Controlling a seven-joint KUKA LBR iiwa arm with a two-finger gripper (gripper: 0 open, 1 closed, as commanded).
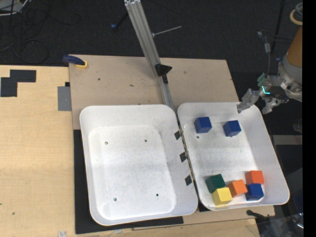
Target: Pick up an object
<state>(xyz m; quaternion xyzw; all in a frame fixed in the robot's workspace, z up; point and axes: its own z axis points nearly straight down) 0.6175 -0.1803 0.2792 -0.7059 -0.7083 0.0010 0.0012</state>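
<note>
**End effector at the right bin's far corner, blocks untouched**

From my screen I see the end effector (257, 98) hanging at the 1 o'clock corner of the right bin (276, 154), just over its rim. Two grey fingers splay apart with nothing between them; the wrist behind is cluttered with cables and partly cut off at the frame's edge, so detail there is hard to read.

Inside that bin, two blue blocks sit toward 12 o'clock: one (202, 124) nearer the divider, the other (231, 128) beside it, apart. At 5 o'clock a cluster huddles close: a green block (214, 182), a yellow block (221, 195), an orange block (238, 187), a red-orange block (255, 177) and a third blue block (254, 191). I cannot tell which of these actually touch.

The left bin (94, 127) lies alongside on the counter (113, 83).
</note>
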